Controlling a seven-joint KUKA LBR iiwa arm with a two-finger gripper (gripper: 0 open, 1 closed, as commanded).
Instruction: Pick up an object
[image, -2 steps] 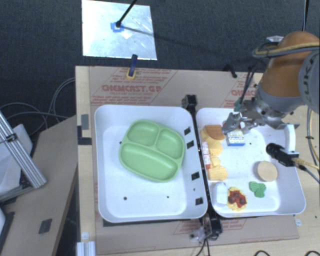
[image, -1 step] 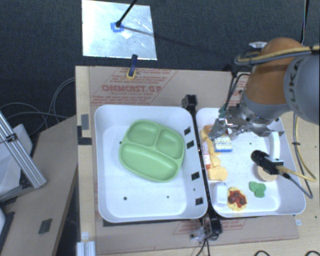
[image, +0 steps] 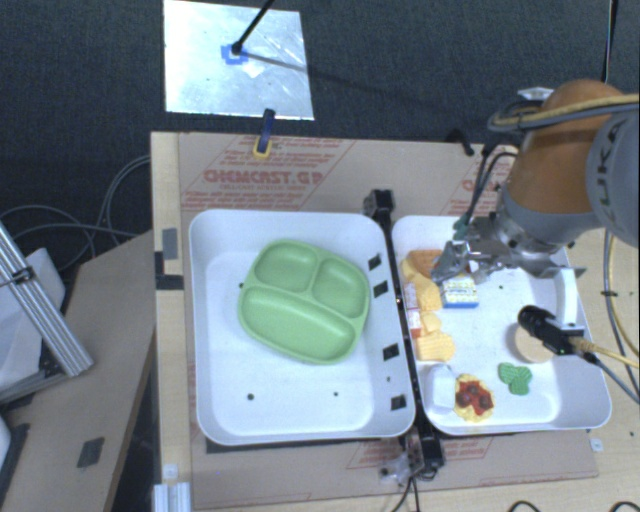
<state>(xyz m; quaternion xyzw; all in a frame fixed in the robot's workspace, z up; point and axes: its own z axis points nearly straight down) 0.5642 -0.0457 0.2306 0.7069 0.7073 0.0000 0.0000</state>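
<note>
1. Nearest the lens, a red-and-yellow toy food piece (image: 474, 397) lies by the front wall of the right bin (image: 495, 335), with a small green piece (image: 516, 377) just beside it, toward my arm's side.
2. Along that bin's left wall runs a row of yellow pieces (image: 433, 345), ending at the back in an orange piece (image: 422, 263).
3. Beside the row lies a small blue-and-white box (image: 460, 292). This is the object closest to my jaws, and I judge it the likely target.
4. My arm (image: 560, 170) reaches over the back of the right bin. The jaws hang low, just behind the box and beside the orange piece. Whether they are apart or together I cannot tell from this slant, nor whether they touch the box.
5. A pale tan disc (image: 522, 347) rests near the bin's right wall, well apart from the jaws.
6. In the left bin (image: 230, 390) lies a green divided plate (image: 305, 300), well apart from the arm. Both bins stand on the counter (image: 300, 175).
7. Progress, as I judge it: the approach to the objects is made, but nothing shows as lifted or held. Every object appears to rest on a bin floor. Closing on one piece and raising it clear are left to do.
</note>
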